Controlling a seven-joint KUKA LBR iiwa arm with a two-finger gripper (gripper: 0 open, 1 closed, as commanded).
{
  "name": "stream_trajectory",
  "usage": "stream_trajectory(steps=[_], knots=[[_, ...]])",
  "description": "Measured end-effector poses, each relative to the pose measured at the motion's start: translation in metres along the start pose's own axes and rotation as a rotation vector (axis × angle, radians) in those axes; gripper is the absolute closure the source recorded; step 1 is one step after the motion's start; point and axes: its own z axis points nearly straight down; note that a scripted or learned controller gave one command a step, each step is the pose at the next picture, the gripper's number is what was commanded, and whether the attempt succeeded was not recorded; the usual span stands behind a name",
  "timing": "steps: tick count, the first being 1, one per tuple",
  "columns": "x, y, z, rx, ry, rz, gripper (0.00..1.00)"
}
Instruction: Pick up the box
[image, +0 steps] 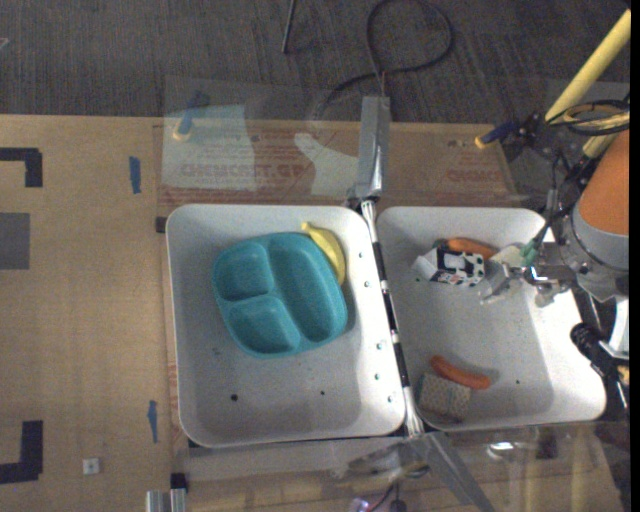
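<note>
Box (452, 265): small black-and-white carton lying flat in the right bin (520, 395), toward that bin's 11 o'clock corner. Looks like thin printed card, so probably light, fairly stiff along its edges but easy to crush at the open-looking white flap on its 9 o'clock end. Surface likely smooth; best hold is probably across the two long sides near the middle, away from the flap.

An orange carrot-shaped piece (470, 245) sits touching or just beside the box at its 12 o'clock edge, which crowds that side.

Gripper (500, 283) hangs just at the box's 3 o'clock end, low over the bin floor. Its metal fingers blur into glare and a green cable; whether they are spread or closed I cannot tell, and nothing is visibly between them.

Also in this bin: a sausage (461, 374) and a tan sponge (445, 397) near 6 o'clock, well apart from the box.

Hard to read: box printing, its height, whether the flap is torn. The arm (608, 215) is cut off at the frame edge.
</note>
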Motion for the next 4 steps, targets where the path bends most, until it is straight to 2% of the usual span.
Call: stream_trajectory(steps=[1,2,3,4], knots=[[-0.001,0.038,0.119,-0.01,-0.003,0.004,0.0],[-0.037,0.093,0.121,0.046,0.015,0.079,0.0],[-0.034,0.127,0.122,0.05,-0.007,0.308,0.0],[-0.034,0.127,0.122,0.049,-0.008,0.308,0.0]])
